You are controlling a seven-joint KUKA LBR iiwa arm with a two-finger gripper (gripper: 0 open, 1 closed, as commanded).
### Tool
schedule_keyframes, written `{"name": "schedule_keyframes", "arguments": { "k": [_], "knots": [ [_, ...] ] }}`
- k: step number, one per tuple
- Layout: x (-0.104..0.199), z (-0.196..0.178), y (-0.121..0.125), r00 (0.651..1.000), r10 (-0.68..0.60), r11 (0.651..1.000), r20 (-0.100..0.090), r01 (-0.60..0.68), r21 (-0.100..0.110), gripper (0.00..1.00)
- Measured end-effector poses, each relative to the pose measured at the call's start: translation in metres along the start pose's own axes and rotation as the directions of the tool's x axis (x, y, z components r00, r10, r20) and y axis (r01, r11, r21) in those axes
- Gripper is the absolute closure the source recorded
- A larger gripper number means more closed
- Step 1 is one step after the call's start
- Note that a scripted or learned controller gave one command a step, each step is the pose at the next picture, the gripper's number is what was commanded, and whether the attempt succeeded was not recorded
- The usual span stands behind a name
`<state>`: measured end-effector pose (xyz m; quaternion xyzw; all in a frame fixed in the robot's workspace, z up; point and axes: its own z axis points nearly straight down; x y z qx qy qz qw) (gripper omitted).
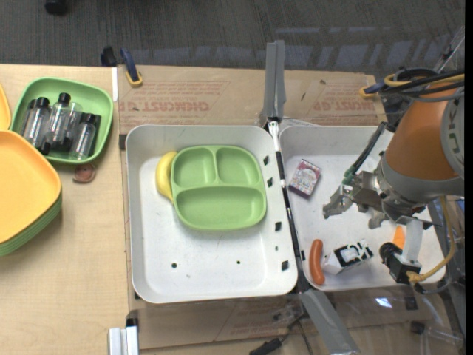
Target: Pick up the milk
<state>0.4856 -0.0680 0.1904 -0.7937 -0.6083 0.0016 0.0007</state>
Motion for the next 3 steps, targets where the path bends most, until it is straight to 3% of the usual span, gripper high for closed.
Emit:
{"name": "schedule_keyframes", "arguments": {
  "k": [1,2,3],
  "knots": [
    [-0.065,0.100,0.008,0.995,-0.098,0.995,-0.001,0.098,0.001,0.00],
    [-0.002,0.059,0.090,0.995,-0.098,0.995,0.000,0.098,-0.001,0.00],
    [-0.071,0.100,0.026,0.984,-0.181,0.984,-0.001,0.181,0.001,0.00]
  ]
}}
